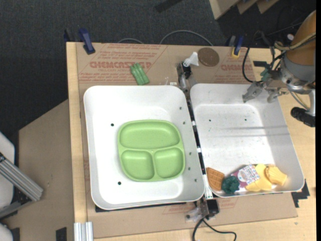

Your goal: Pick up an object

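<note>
Several small toy foods lie bunched at the near edge of the right bin point(241, 129): an orange waffle piece point(214, 177), a dark green broccoli-like piece point(230, 185), a pink and white packet point(248, 174) and yellow pieces point(270, 177). My gripper point(261, 95) hangs over the far right corner of that bin, well away from the pile. Its two fingers stand apart, open, with nothing between them. The arm's orange band shows at the upper right.
A green three-part plate point(150, 150) lies in the left bin point(100, 114). On the bench behind the bins are a green block point(140, 75), a brown disc point(208, 57), a small white fitting point(190, 62) and cables. Blue clamps point(87, 40) hold the bench's back edge.
</note>
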`<state>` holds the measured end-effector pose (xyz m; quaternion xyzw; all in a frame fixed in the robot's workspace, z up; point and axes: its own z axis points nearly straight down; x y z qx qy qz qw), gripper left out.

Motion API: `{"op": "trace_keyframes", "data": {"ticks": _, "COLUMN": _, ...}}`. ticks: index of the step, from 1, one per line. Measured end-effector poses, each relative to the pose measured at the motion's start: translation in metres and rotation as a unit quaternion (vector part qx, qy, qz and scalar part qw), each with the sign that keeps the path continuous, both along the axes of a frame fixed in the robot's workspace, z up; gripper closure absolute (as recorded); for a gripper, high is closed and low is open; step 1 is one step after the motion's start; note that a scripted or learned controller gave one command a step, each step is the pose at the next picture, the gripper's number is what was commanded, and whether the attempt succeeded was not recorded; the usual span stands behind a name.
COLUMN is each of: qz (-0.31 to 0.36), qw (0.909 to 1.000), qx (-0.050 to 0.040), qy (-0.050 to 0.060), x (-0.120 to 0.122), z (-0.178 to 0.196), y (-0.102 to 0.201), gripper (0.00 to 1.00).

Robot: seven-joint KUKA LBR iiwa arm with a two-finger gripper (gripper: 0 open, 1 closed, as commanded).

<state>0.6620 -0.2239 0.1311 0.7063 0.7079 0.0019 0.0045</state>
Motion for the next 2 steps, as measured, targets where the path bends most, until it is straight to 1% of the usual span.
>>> {"op": "trace_keyframes", "data": {"ticks": 1, "qz": 0.000, "qw": 1.0000, "qx": 0.0043, "qy": 0.006, "x": -0.021, "z": -0.043, "y": 0.002, "gripper": 0.00}}
{"op": "trace_keyframes", "data": {"ticks": 2, "qz": 0.000, "qw": 1.0000, "qx": 0.0023, "qy": 0.004, "x": -0.019, "z": -0.030, "y": 0.002, "gripper": 1.00}}
